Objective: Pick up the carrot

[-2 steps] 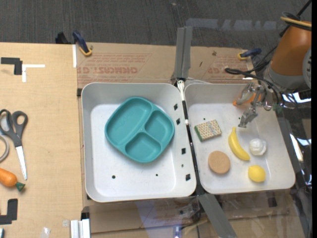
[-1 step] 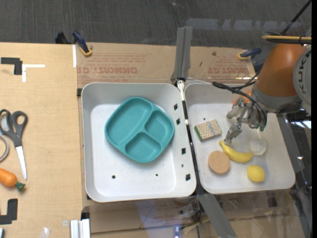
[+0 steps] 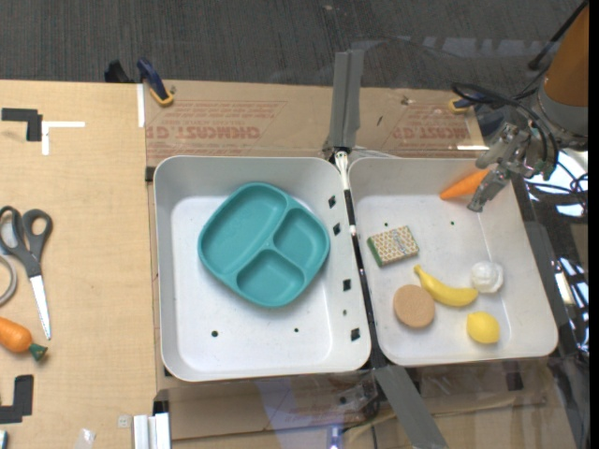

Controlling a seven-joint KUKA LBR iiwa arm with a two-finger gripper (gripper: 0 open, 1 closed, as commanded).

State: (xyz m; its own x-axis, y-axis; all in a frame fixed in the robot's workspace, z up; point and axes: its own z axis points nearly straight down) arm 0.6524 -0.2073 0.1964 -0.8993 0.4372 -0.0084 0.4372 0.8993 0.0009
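Note:
An orange carrot lies tilted at the back of the right bin, its thin end pointing left. My gripper reaches in from the upper right. One finger shows above the carrot's thick end and the other finger below it, so the thick end sits between them and the jaws are shut on it. Whether the carrot still touches the bin floor is hard to tell.
The right bin also holds a patterned block, a banana, a tan disc, a lemon and a white lump. A teal divided plate lies in the left bin. Scissors and a second carrot rest on the bench at left.

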